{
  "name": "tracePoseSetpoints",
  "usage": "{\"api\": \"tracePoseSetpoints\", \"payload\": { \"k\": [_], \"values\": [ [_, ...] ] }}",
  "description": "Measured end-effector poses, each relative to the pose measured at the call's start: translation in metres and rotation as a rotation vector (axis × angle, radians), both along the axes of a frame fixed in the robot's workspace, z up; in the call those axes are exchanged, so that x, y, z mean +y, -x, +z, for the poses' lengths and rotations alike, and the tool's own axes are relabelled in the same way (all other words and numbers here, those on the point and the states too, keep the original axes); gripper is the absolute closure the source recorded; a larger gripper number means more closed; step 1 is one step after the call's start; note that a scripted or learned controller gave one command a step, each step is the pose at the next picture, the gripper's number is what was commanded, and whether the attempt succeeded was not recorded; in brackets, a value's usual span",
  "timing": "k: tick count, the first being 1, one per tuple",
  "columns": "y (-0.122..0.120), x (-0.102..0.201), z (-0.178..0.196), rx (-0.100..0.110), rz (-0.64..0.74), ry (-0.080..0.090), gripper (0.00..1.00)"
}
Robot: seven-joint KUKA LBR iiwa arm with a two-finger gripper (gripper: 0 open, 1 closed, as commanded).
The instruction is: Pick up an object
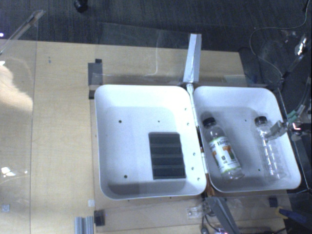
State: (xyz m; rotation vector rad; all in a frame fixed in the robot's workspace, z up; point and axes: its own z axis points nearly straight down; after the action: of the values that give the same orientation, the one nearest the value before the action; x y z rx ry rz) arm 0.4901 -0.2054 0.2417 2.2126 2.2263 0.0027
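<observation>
In the right bin (243,97) lie two bottles, a little apart. A clear bottle with a black cap and a white and orange label (223,149) lies along the bin's left side, cap pointing away. Near the right wall lies a clear unlabelled bottle with a dark cap (269,147), also lengthwise. A dark ribbed rectangular block (166,155) lies flat in the left bin (122,106), right of its middle and toward the near wall.
A grey metal piece with red and green wiring (287,126) juts in over the right bin's right rim, close to the unlabelled bottle's neck. A grey post (193,57) stands behind the seam between the bins. Cables hang at the upper right.
</observation>
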Motion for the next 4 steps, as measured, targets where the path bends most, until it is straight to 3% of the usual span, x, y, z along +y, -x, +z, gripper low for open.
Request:
{"api": "tracePoseSetpoints", "payload": {
  "k": [1,2,3,4],
  "values": [
    [-0.018,0.001,-0.021,-0.001,-0.072,-0.001,0.0],
    [-0.005,0.026,0.068,-0.005,-0.181,0.0,0.0],
    [-0.031,0.027,-0.043,0.0,-0.001,0.0,0.0],
    [-0.029,-0.001,-0.094,-0.004,0.051,0.002,0.0]
  ]
}}
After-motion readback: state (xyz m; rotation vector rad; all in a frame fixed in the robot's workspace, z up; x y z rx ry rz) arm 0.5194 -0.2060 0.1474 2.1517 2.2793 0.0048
